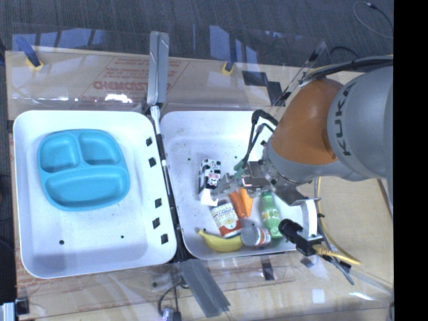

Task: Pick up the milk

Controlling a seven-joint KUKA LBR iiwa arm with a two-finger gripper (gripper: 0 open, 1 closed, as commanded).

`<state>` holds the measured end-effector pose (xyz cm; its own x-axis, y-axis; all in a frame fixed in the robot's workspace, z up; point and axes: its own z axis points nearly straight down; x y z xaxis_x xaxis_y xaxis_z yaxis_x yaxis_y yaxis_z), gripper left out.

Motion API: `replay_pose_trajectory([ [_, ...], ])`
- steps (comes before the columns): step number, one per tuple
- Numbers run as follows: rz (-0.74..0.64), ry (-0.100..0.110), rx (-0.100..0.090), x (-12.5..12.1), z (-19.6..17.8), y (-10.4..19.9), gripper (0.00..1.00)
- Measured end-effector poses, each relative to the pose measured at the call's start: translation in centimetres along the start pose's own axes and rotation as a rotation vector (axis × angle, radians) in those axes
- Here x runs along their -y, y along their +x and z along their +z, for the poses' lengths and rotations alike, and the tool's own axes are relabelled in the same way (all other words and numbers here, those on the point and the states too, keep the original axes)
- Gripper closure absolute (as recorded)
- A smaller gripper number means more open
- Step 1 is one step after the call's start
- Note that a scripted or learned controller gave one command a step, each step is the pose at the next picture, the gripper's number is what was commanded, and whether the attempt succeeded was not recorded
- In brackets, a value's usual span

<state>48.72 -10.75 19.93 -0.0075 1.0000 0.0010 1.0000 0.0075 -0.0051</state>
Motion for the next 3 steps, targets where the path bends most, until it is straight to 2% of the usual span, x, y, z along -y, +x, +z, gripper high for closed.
replay_pose_trajectory([
  [1,0.123,0.000,0.000,-4.2,10.9,1.2,0.00],
  [2,0.180,-0.003,0.000,-6.9,10.7,0.6,0.00],
  [3,0.073,0.001,-0.001,-4.9,10.9,0.7,0.00],
])
